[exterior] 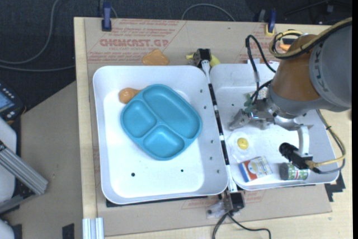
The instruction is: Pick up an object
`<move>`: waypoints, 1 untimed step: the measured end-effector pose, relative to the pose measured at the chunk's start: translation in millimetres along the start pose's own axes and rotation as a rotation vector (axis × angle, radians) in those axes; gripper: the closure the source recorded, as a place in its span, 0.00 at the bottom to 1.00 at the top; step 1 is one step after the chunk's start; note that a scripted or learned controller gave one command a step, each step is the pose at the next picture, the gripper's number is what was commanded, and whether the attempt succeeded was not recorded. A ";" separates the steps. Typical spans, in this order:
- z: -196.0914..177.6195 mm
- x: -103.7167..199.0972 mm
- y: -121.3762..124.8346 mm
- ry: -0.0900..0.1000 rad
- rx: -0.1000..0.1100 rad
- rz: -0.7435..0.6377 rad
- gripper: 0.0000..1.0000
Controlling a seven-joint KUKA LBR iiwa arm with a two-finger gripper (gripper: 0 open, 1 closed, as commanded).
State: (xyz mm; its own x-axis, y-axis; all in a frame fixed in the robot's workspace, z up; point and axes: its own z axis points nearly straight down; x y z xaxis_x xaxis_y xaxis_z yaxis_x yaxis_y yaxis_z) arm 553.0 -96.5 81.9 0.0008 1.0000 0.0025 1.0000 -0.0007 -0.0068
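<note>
Camera view: claw (241, 118) above yellow toy (242, 143).

orange object (127, 95) half under blue plate (160, 120) | arm (330, 67) cut off right

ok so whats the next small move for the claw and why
Probably a short drop toward the yellow piece. The claw sits in the right bin just above that piece in the view, with nothing seen between its fingers. The carton and the bottle lie farther off toward the bin's near edge, so the yellow piece looks like the closest target.
</note>
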 end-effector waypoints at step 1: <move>-2.7 -41.9 -77.5 -0.002 -0.002 0.006 0.00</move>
State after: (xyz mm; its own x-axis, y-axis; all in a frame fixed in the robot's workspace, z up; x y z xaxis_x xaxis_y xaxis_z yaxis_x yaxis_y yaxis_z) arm 475.5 -138.3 85.0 0.0069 1.0000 0.0000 1.0000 -0.0069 -0.0045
